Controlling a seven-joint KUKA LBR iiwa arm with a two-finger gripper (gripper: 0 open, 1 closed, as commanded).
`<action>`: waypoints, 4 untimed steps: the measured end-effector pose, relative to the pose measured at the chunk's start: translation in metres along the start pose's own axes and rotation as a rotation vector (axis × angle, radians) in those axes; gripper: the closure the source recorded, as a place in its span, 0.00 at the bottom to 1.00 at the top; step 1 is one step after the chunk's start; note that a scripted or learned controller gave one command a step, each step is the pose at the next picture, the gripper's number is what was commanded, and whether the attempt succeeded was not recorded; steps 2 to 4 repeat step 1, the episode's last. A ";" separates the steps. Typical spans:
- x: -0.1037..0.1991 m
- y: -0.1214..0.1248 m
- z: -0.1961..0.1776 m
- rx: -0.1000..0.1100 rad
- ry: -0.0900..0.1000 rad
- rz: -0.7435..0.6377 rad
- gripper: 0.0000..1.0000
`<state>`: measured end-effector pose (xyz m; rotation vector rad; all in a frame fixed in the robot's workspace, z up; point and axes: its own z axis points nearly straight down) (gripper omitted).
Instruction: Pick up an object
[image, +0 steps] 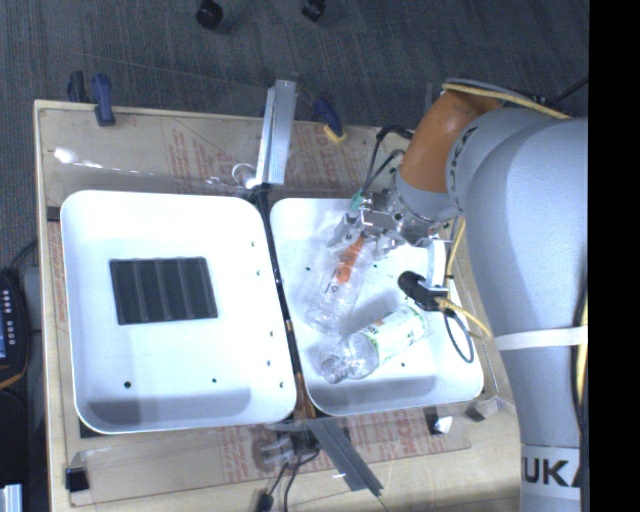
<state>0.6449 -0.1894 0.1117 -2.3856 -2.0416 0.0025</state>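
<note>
My gripper hangs over the back of the right bin, at the end of the grey arm with the orange band. Just below and left of it lies a clear plastic bottle with an orange part near its upper end; I cannot tell whether the gripper touches it. A second clear bottle with a pale label lies slanted toward the bin's front. A black ribbed rectangular slab lies flat in the left bin.
The two bins meet along a raised rim in the middle. A metal bar stands behind that join. The arm's grey body covers the right bin's right side.
</note>
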 end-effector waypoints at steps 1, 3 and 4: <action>0.054 0.004 -0.074 0.000 0.000 -0.057 1.00; 0.054 0.004 -0.074 0.000 0.000 -0.057 1.00; 0.054 0.004 -0.074 0.000 0.000 -0.057 1.00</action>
